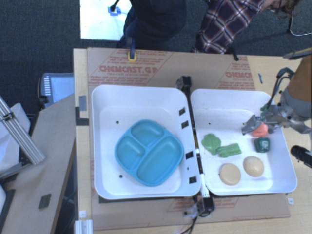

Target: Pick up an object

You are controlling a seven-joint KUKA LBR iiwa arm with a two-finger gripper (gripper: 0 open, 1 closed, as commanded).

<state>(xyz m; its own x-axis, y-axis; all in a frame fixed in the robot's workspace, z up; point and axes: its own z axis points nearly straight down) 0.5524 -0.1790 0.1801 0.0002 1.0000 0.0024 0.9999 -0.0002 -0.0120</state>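
Observation:
My gripper (252, 126) reaches in from the right and sits low over the right bin (229, 94), near its right wall. A small orange-red object (261, 130) lies right against the gripper's tip, partly covered by it. Just below it is a dark green object (262, 144). A light green leafy piece (211, 143) and a green oblong piece (229, 150) lie in the bin's middle. Two tan round objects (229, 173) (253, 166) rest near the front wall.
The left bin (136, 94) holds a blue divided plate (148, 151). A black clip strip (188, 118) runs between the bins. A person in a plaid shirt (226, 11) stands behind the bench. A metal frame (19, 135) stands at the left.

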